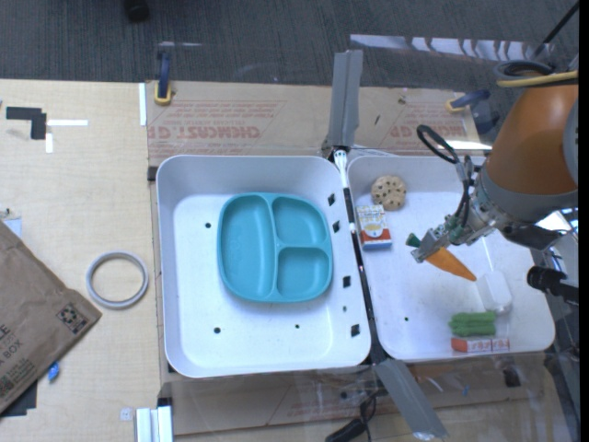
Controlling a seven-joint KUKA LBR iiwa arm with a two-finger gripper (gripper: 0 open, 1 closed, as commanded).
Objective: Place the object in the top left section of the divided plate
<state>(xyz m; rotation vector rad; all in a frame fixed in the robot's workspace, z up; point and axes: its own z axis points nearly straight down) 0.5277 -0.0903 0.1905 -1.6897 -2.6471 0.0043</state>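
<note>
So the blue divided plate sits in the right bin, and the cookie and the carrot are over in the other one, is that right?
Not quite. The camera view shows the blue divided plate in the left bin, not the right one. The cookie and the carrot do lie in the other bin, the right one.

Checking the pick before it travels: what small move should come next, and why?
Probably a short straight lift: the gripper sits at the carrot in the right bin, while the teal divided plate lies in the left bin.
</note>
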